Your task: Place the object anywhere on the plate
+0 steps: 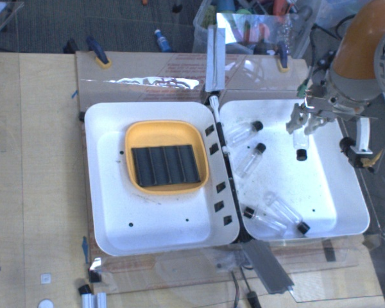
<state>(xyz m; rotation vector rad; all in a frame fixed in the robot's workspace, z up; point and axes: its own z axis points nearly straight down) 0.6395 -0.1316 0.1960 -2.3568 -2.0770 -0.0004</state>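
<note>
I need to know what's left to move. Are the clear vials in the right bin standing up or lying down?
Lying down. The clear vials rest on their sides on the right bin floor, black caps pointing sideways.

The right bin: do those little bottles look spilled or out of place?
They look scattered. Clear vials with black caps lie on their sides at differing angles in the right bin, none on the yellow plate. No liquid or breakage is visible.

A robotics lab, set up for testing. Pale wooden bench (pixel 32 172) carrying two white bins (pixel 154 236) side by side, fixed in place with blue clamps (pixel 97 53). Industrial arm (pixel 366 43) reaching in from the right. Clear tub of mixed colourful objects (pixel 263 8) past the far edge, loose cables (pixel 234 287) at the near edge, grey carpet (pixel 83 11) beyond.
</note>
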